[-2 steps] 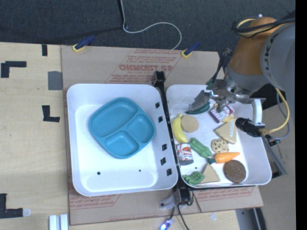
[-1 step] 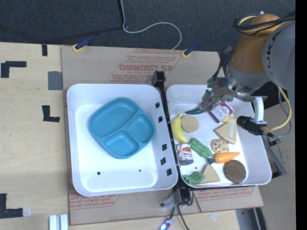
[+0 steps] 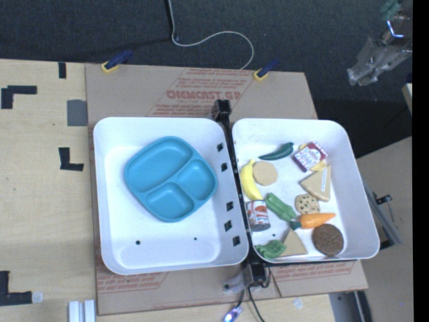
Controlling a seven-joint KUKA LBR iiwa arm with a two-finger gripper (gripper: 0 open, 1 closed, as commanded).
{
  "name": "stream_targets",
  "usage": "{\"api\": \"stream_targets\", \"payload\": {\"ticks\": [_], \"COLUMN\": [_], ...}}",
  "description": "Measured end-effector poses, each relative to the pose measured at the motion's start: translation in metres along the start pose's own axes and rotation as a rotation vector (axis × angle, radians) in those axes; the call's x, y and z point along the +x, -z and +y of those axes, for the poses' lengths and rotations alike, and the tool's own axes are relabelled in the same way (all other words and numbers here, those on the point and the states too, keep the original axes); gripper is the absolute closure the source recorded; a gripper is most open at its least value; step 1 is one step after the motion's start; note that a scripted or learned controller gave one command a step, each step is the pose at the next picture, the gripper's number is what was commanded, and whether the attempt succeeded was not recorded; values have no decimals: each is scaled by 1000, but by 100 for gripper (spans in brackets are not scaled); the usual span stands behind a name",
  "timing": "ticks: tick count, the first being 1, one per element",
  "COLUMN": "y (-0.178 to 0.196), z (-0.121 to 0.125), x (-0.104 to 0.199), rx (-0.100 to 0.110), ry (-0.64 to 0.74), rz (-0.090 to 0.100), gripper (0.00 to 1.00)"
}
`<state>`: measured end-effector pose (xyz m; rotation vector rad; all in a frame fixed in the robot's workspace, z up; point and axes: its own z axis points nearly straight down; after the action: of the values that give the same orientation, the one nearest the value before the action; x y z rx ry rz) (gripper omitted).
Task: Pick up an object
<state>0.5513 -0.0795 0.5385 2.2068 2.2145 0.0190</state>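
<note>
From my seat, the pincer (image 3: 375, 62) hangs high at the upper right, well apart from both bins and off past the far corner of the right bin (image 3: 348, 143). It is blurred and pale against the dark floor, so I cannot tell how it stands, and I see nothing in it.

Everything worth picking sits in the right bin, packed tight: a banana (image 3: 249, 181) touching a round cracker (image 3: 265, 174), a green chili (image 3: 276, 152), a small red packet (image 3: 309, 155), a cheese wedge (image 3: 318, 183), a cookie (image 3: 306, 203), a carrot (image 3: 314, 219), a little can (image 3: 258, 215), a brown patty (image 3: 328, 239). The left bin (image 3: 107, 200) holds a blue divided tray (image 3: 170, 178).

My worry is the crowding. A descent onto the carrot or cookie would likely nudge neighbours or pinch two at once, and flat pieces may slip. Items by the centre divider leave little room for one side of the pincer.

The arm has the whole reach to cover first.
</note>
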Motion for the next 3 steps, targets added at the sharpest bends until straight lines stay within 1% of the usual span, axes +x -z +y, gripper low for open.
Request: {"api": "stream_targets", "payload": {"ticks": [1,2,3], "y": [-38,-49,1], "z": [-70,-68,-67], "x": [88,152,169], "rx": [23,23,15], "ry": [7,5,0], "rz": [4,3,3], "gripper": [100,100,100]}}
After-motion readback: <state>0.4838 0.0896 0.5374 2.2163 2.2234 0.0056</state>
